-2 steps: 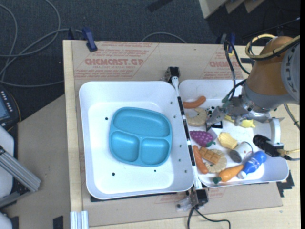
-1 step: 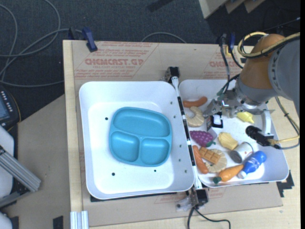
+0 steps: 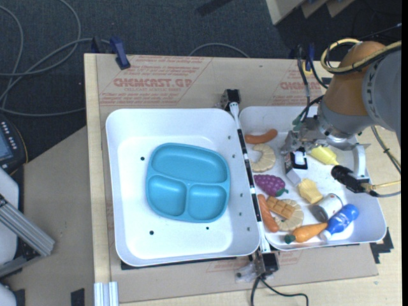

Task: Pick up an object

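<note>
My gripper (image 3: 294,160) hangs low over the middle of the right bin (image 3: 376,225), its dark fingers pointing down among toy foods. Left of it lie a sausage (image 3: 261,136) and a round cracker (image 3: 262,159). Purple grapes (image 3: 270,184) sit below-left of it. A yellow banana-like piece (image 3: 323,154) lies just right of the gripper, and a pale cheese block (image 3: 310,190) lies below it. Nothing shows between the fingers.
The left bin (image 3: 127,222) holds a blue divided plate (image 3: 187,181). At the front of the right bin lie a waffle piece (image 3: 284,208), carrots (image 3: 308,231), a blue bottle (image 3: 342,220) and a white cylinder (image 3: 328,205). A clamp (image 3: 231,99) sits at the bins' far junction.
</note>
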{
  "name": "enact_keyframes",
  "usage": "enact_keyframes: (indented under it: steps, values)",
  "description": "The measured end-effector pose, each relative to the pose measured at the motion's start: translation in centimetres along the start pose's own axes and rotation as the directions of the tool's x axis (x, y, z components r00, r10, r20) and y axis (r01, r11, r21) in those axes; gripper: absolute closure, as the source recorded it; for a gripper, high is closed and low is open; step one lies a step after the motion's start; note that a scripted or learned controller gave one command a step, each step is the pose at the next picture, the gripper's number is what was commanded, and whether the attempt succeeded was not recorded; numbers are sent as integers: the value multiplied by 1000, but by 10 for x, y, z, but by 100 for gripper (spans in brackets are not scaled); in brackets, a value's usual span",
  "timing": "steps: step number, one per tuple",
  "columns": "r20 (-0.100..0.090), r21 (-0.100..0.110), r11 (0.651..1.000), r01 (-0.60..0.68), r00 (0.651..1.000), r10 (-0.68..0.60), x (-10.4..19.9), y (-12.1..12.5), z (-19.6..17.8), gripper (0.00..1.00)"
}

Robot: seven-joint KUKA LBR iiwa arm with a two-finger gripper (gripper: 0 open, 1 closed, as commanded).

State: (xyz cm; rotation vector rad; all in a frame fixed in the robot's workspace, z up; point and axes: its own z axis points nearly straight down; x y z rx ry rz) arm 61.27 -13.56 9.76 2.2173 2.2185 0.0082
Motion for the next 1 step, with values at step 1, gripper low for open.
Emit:
enact_keyframes:
  steps: [1]
  values:
    - [-1, 1, 1000, 7, 1000, -7, 89, -11, -92, 100]
